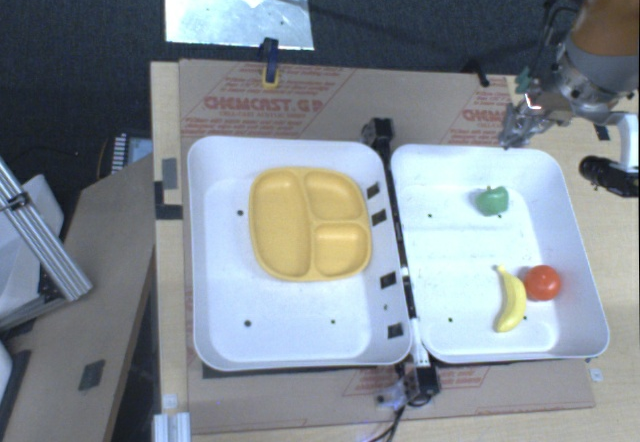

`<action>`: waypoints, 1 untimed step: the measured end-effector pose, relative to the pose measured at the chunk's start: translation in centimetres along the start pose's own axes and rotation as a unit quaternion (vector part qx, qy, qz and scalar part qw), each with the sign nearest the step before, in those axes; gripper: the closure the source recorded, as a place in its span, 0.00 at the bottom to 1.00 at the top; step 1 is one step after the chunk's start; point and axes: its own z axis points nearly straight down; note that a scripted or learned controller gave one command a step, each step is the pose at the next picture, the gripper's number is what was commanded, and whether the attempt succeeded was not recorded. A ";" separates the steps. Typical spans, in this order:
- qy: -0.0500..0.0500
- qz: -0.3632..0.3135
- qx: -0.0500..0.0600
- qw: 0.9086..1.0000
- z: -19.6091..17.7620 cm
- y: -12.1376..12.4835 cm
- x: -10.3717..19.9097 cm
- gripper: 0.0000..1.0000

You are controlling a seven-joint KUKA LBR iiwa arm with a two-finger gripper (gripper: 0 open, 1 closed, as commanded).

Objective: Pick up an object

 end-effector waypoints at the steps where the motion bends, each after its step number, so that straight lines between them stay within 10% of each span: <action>1: 0.000 0.000 0.001 1.000 1.7 -0.5 5.4 1.00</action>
